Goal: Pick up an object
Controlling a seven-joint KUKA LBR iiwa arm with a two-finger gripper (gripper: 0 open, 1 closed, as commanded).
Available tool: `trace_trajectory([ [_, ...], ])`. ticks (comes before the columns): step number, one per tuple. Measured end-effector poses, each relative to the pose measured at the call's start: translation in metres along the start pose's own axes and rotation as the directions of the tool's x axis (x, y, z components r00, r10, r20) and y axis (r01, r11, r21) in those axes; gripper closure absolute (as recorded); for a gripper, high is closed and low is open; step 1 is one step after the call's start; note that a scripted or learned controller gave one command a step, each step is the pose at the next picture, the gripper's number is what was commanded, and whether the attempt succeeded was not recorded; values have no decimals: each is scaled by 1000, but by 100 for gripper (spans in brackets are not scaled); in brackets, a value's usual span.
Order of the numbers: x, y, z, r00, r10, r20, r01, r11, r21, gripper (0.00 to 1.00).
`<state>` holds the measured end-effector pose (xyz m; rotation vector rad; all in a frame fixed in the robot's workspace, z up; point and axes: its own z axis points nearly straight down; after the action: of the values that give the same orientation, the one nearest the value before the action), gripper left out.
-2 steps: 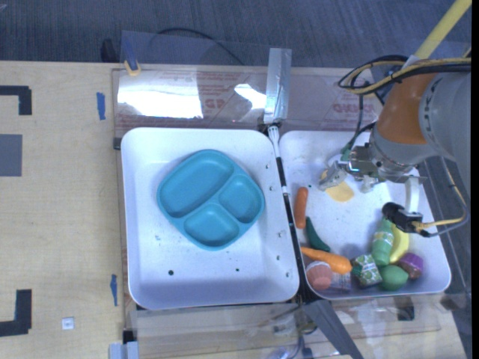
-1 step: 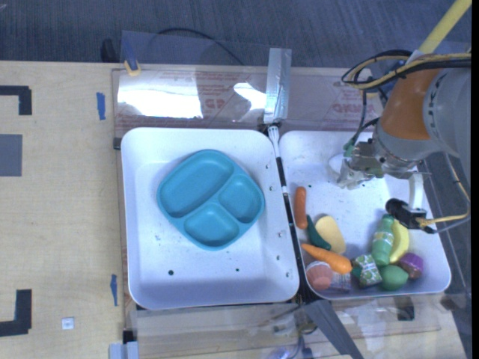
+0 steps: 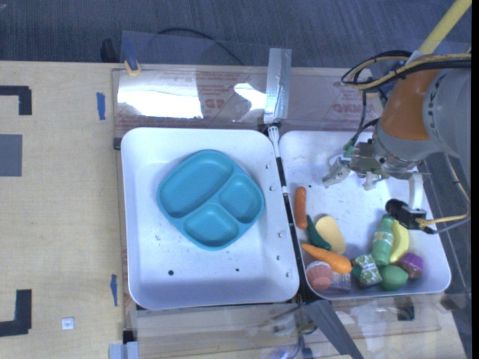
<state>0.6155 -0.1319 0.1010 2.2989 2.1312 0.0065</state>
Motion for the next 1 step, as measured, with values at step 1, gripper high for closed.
trace_trajectory([
  [1,9,-124,12,993,-114,-2,114,993,3,0],
])
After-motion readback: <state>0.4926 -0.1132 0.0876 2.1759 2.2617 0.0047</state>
